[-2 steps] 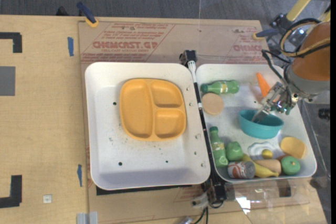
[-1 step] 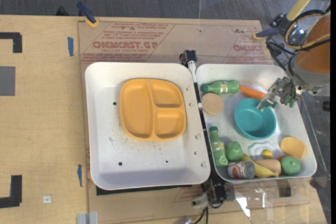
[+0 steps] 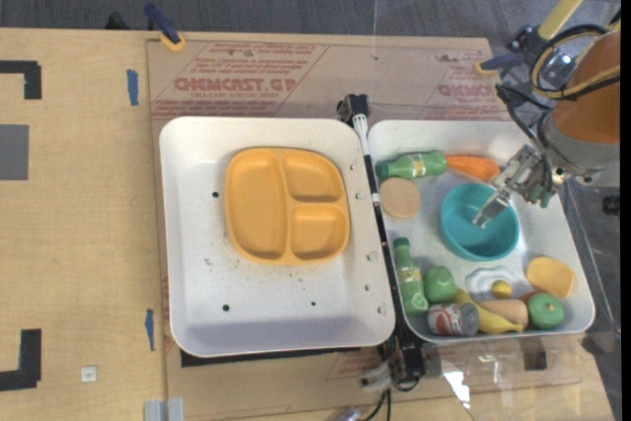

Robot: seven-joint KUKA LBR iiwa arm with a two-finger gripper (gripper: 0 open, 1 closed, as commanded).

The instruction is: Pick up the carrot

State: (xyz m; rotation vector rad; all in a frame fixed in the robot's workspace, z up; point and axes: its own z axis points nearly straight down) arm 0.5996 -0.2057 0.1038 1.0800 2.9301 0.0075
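Carrot (image 3: 474, 168): small, orange, tapered, lying flat near the far wall of the right bin (image 3: 577, 256), just beyond the rim of a teal bowl (image 3: 480, 224). Long axis roughly left to right across the view, tilted a little; thicker end seemingly toward the left by a green bottle (image 3: 414, 165), narrower end toward the right, though hard to tell. Likely a light, rigid plastic toy with a smooth, somewhat slippery skin; not fragile. Best taken across the thick middle, fingers closing across the long axis, so no sliding off the taper.

Just right of the carrot's tip, the gripper (image 3: 490, 209), reaching down over the bowl, apart from the carrot, nothing visibly pinched. Whether spread or pressed together: impossible to tell from this angle.

Nearby in the same bin: a tan round disc (image 3: 400, 199), a second green bottle (image 3: 409, 276), a can (image 3: 454, 318), a banana (image 3: 501, 314), other toy food. In the left bin (image 3: 187, 242), a yellow divided plate (image 3: 288, 205).
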